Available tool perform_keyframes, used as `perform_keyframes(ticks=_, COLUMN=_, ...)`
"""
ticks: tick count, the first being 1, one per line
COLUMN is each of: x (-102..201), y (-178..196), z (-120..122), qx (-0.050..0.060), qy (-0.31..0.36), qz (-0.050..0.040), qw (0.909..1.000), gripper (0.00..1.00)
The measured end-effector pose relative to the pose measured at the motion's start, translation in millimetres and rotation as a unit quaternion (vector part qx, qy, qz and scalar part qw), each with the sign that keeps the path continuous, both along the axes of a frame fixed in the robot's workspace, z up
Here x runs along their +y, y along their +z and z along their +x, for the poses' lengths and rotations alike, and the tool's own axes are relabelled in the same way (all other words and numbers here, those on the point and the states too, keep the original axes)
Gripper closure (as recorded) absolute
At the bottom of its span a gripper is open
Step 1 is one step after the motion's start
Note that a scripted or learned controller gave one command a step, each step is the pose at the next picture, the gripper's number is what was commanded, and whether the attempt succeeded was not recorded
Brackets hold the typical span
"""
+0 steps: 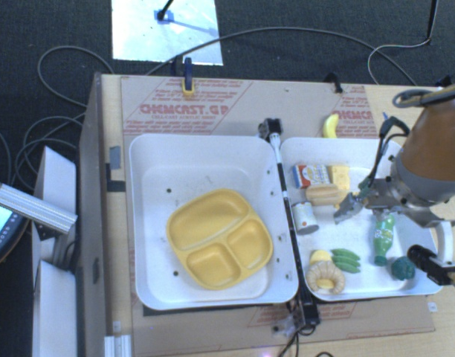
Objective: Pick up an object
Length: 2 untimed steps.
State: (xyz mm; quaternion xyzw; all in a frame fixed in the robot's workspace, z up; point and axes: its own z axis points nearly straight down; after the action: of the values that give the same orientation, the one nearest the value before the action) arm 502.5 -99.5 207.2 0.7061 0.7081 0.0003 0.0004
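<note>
My gripper [348, 207] hangs over the middle of the right bin [361, 149], at the end of the arm coming in from the right. It sits just right of a tan roll [323, 194] and a small silver can [304, 217]. A green bottle [383, 236] lies just to its right, partly under the wrist. Behind it lie a red and white box [309, 175] and a yellow block [339, 175]. Toward the front of the bin are a green pea pod [346, 259], a croissant [326, 276] and a teal ball [402, 268].
The left bin [149, 199] holds a yellow three-compartment plate [218, 237]. A banana [330, 125] lies on the bench behind the right bin. A black divider bar [285, 199] runs between the bins. The arm's body covers the right bin's right side.
</note>
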Motion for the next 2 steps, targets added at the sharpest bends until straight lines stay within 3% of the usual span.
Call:
perform_keyframes(ticks=1, x=-51.6, y=-117.9, z=13.7, qx=0.001, qy=-0.001, qz=0.0000, qw=1.0000, gripper=0.00)
perform_keyframes(ticks=2, x=-59.0, y=-117.6, z=86.5, qx=-0.001, qy=0.000, qz=-0.0003, qw=1.0000, gripper=0.00)
